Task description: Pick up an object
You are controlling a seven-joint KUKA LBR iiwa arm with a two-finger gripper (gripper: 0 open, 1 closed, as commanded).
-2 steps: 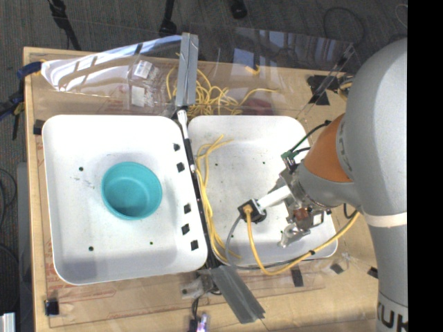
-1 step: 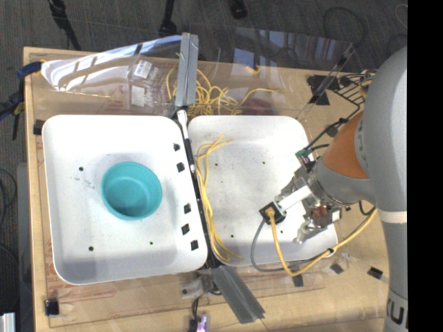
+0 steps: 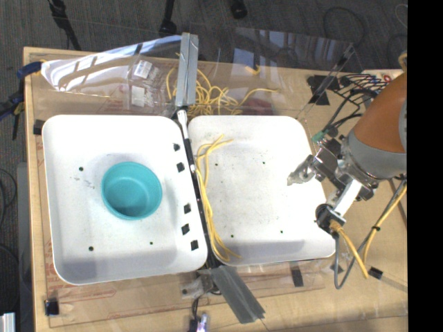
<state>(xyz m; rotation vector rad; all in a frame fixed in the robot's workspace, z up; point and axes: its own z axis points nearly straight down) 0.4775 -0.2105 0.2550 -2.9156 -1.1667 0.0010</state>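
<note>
A teal bowl (image 3: 132, 189) sits upright in the left bin (image 3: 69, 254), a little left of its middle. My gripper (image 3: 302, 173) hangs over the right edge of the right bin (image 3: 277, 247), far from the bowl. Its metal fingertips point left toward the bin's inside, and nothing shows between them. The grey arm with its orange band comes in from the right behind it.
Yellow cords (image 3: 206, 185) run along the divider between the bins and trail into the right bin's left side. More yellow cord and clear plastic sheeting (image 3: 138, 75) lie behind the bins. Black cables (image 3: 346, 85) lie at the back right of the bench.
</note>
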